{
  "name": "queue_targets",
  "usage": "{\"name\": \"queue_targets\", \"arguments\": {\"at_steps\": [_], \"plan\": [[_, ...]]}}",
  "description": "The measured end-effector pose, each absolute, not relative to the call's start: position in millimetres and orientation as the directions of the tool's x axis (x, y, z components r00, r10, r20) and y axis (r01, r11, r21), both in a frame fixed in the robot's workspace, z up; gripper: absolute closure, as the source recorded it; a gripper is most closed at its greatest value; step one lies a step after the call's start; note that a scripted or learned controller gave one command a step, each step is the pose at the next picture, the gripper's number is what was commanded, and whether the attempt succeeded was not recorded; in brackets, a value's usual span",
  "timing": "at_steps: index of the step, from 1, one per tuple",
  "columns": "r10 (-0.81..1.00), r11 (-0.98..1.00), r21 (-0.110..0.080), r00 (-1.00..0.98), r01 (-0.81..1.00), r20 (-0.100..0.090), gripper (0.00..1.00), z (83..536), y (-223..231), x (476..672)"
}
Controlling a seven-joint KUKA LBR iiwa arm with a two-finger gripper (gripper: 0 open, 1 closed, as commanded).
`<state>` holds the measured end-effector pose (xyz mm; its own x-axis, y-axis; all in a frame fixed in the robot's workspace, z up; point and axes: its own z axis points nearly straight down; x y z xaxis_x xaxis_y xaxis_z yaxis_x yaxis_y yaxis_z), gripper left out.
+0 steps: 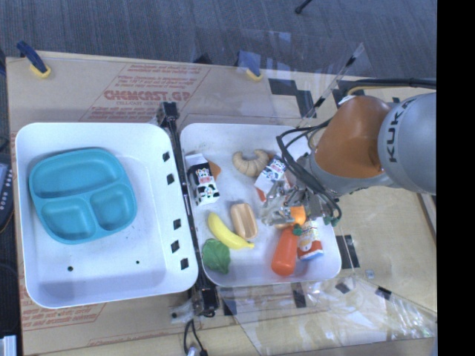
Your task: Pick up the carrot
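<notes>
While the carrot (283, 252) lies in the right bin (223, 133) near its front edge, orange and tilted with its upper end toward the gripper (286, 208), it rests on the bin floor and is not lifted. Just beside it on the right lies a small bottle (309, 245) with a white label, apparently touching it, which leaves little room on that side. The gripper hangs low just above the carrot's upper end, among cables and a small orange piece; whether it is spread or closed cannot be told. A milk carton (269, 178) sits close behind the gripper. To the left lie a bread roll (243, 220), a banana (227, 233) and a green vegetable (216, 255). The left bin (89, 288) carries a blue divided tray (80, 193). Judged from this, the grasp is not yet secured.
</notes>
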<state>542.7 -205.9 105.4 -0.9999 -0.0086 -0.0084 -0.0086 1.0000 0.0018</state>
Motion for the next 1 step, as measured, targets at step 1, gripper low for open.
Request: {"name": "queue_targets", "arguments": {"at_steps": [1], "plan": [[-0.029,1.000,-0.001,-1.000,-0.029,-0.002,1.00,142.9,-210.4,506.3]]}}
